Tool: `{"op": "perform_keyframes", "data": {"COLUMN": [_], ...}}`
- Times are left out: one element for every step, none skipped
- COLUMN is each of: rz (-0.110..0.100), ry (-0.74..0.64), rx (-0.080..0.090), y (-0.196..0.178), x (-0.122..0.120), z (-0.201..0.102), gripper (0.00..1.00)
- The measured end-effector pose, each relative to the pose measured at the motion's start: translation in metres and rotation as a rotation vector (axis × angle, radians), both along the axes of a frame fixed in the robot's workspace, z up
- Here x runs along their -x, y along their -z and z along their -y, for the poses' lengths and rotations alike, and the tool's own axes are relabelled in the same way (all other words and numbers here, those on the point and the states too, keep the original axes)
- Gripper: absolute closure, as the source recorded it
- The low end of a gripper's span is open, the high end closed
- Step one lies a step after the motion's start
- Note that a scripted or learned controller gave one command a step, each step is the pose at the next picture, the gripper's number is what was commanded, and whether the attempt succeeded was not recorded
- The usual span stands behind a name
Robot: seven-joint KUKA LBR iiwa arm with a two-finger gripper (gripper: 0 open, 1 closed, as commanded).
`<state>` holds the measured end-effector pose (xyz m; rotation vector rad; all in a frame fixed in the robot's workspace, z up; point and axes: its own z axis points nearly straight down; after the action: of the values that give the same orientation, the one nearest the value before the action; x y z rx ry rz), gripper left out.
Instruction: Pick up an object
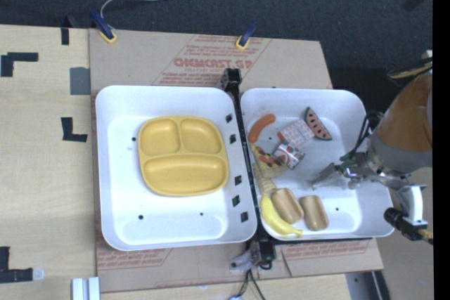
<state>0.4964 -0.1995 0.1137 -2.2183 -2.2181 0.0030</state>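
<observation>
A banana and two buns are seen at the right bin's near edge — the gripper is poised just beside them, nothing held; finger spread cannot be told.

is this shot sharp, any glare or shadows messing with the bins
Camera view: even, soft light; the white bins look bright but keep their edges, no hard glare. Faint shadows sit under the yellow tray and the food. The small food items are coarse and slightly soft; the gripper looks blurry.
</observation>
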Motion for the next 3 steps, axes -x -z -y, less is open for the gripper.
{"op": "perform_keyframes", "data": {"rz": [0.011,0.011,0.009], "ry": [-0.002,-0.001,0.001], "rx": [0.003,0.007,0.012], "y": [0.027,0.027,0.027], "x": [-0.087,-0.120,-0.148], "z": [-0.012,-0.044,-0.061], "gripper": [0.00,0.00,0.00]}}
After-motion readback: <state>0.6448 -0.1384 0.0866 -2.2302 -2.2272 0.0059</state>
